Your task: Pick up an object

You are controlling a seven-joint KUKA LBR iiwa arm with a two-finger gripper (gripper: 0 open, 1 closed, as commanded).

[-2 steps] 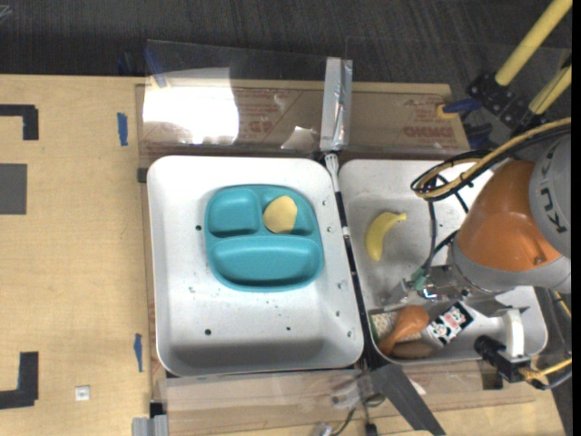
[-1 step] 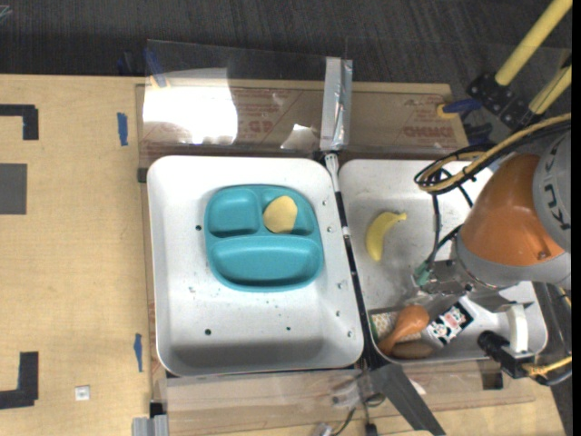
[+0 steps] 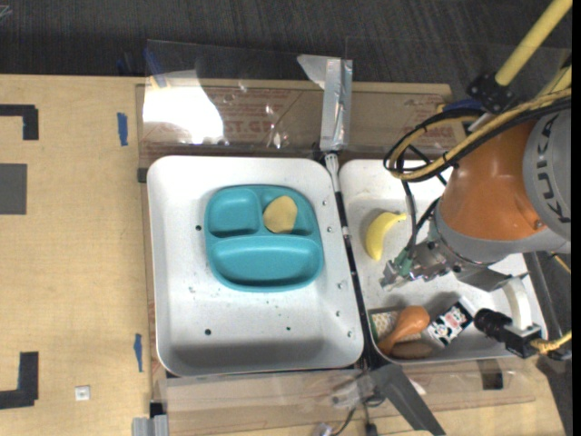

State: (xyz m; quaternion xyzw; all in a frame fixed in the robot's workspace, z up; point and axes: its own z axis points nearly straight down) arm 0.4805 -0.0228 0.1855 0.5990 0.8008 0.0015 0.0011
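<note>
The right bin (image 3: 377, 187) holds a yellow banana-shaped toy (image 3: 381, 232) near its left wall. At the bin's front lie an orange-brown rounded object (image 3: 407, 323) and a small black-and-white box (image 3: 448, 323). My gripper (image 3: 404, 268) hangs over the right bin, just below and right of the yellow toy and above the orange-brown object. Nothing shows in its grasp. The grey arm with its orange band (image 3: 495, 193) covers much of the bin's right side.
The left bin (image 3: 182, 316) carries a teal divided plate (image 3: 263, 262) with a yellow-orange lump (image 3: 280, 213) in its upper right compartment. A clear plastic sheet (image 3: 236, 107) stands behind the bins. Yellow and black cables (image 3: 427, 139) loop above the right bin.
</note>
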